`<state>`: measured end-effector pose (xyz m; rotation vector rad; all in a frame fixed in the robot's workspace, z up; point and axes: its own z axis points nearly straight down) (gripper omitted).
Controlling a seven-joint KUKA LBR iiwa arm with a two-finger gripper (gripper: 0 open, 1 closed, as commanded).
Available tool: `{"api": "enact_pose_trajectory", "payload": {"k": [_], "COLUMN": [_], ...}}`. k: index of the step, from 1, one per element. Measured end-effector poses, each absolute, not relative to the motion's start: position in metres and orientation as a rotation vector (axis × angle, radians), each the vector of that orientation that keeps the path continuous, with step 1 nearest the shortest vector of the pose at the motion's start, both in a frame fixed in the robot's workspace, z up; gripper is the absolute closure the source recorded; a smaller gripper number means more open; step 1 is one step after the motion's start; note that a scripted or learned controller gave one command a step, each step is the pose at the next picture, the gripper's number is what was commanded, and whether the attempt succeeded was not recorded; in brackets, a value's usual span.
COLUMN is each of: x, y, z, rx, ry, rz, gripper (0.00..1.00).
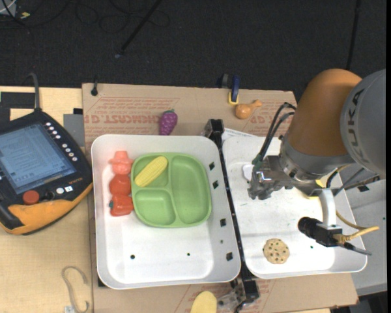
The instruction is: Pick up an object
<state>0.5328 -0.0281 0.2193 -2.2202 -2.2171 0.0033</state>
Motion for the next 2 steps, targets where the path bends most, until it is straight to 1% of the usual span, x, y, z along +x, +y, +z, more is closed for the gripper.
{"api": "enact_pose_trajectory", "payload": {"k": [1,2], "x": [0.547,0.5461], "y": [-0.0332,-0.0354], "z": [0.2298,0.2259], "rx": [-2.218,-2.219], "ry": [-2.221,-2.22], "rz": [0.003,0.003], "gripper": [1.0,1.0]}}
